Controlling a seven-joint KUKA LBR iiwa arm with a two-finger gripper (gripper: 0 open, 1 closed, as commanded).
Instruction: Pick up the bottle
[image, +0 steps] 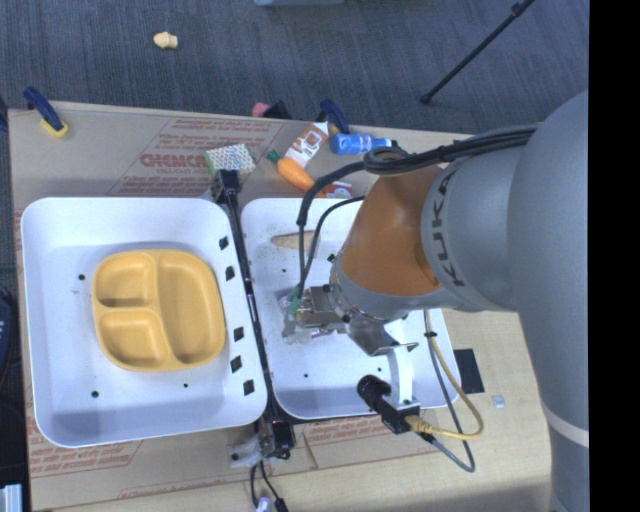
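My gripper (298, 318) hangs low over the left part of the right white bin (330, 400), under the arm's orange band. A small pale greenish thing (291, 303) shows at its tip, mostly hidden by the gripper body, and I cannot tell what it is or whether it is held. A small white bottle with an orange end (303, 150) lies on the bench behind the bins, well away from the gripper.
The left bin (60, 400) holds a yellow divided plate (158, 307). A thin wooden stick (290, 239) lies at the back of the right bin. A blue object (355, 144) and a green patterned pad (230, 158) lie on the bench beyond the bins.
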